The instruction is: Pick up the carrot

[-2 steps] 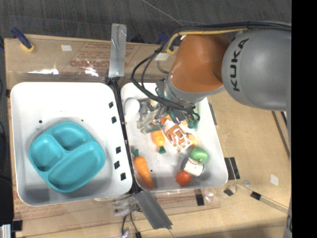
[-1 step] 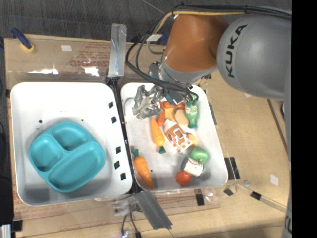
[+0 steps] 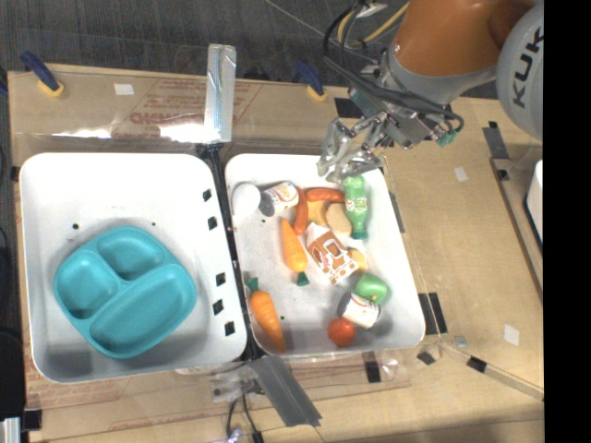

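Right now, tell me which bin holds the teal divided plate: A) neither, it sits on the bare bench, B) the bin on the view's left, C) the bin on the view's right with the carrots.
B: the teal divided plate lies in the left bin, while the carrots and other toy foods crowd the right bin.

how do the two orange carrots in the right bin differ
The slim orange carrot lies mid-bin among other toys; the stubby orange carrot lies apart near the right white bin's front-left corner. The slim one looks narrower; the stubby one thicker. Both are orange with green ends.
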You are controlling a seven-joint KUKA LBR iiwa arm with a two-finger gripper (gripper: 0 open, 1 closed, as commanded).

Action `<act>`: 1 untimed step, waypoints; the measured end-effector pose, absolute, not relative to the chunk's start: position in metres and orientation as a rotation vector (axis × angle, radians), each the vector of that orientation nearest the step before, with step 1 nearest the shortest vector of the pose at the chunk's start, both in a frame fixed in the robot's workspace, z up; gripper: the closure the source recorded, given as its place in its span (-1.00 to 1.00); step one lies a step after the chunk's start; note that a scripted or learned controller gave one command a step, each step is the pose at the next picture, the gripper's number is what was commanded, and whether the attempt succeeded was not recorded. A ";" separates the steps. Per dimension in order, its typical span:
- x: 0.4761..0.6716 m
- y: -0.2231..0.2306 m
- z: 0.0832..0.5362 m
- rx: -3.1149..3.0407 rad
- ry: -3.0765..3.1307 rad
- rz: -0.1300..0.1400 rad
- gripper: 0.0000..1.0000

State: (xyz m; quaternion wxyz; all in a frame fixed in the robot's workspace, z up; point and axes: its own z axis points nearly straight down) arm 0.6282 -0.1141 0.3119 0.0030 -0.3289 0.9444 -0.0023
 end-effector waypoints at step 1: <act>0.656 -0.157 0.232 -0.997 2.984 0.005 1.00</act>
